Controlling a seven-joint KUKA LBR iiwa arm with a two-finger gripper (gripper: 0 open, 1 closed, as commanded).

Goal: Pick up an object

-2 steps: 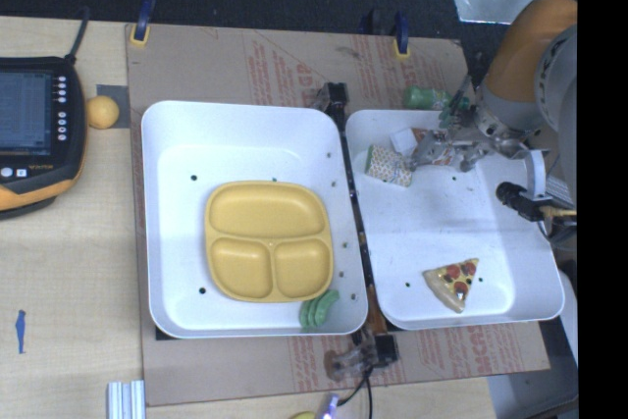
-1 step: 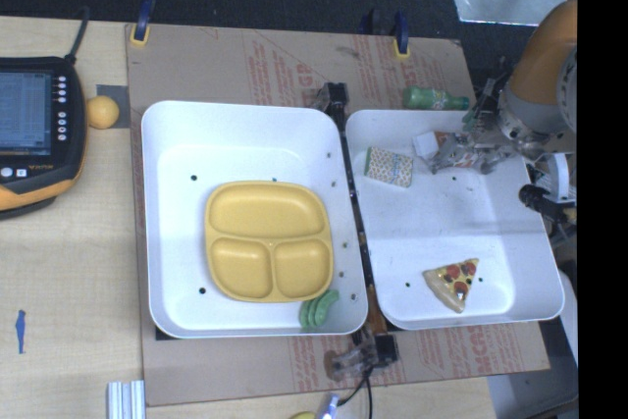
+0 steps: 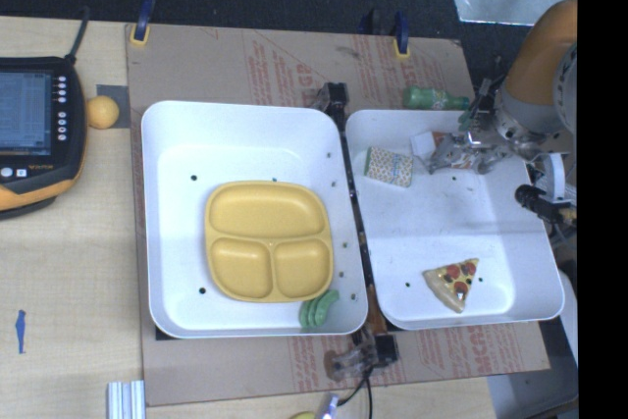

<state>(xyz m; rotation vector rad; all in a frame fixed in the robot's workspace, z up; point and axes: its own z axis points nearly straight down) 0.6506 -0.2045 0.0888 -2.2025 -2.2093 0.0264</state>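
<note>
While the pincer (image 3: 453, 155) sits low over the far part of the right bin (image 3: 535, 309), I can't tell how far it's open or whether it has hold of anything; the metal there is a blur against the white floor. Candidate targets: a small patterned box (image 3: 390, 166) lies just to its left on the bin floor, close but apart from it as far as I can judge, and a pale scrap (image 3: 423, 142) sits right against it on the far side, touching or nearly so. A pizza slice toy (image 3: 453, 282) lies well nearer the camera than the pincer, by the near wall. Risks as I read them: the pincer closes between box and scrap and gets neither, or nudges the box sideways toward the bin's left wall where a clean grip is harder. The scrap looks thin, so it may slip out or never seat. The far wall is close behind the pincer, so a skewed descent could clip the rim. The left bin (image 3: 172, 211), with its yellow divided tray (image 3: 267, 238) and green piece (image 3: 319, 309), is far to the pincer's left and looks out of play.
</note>
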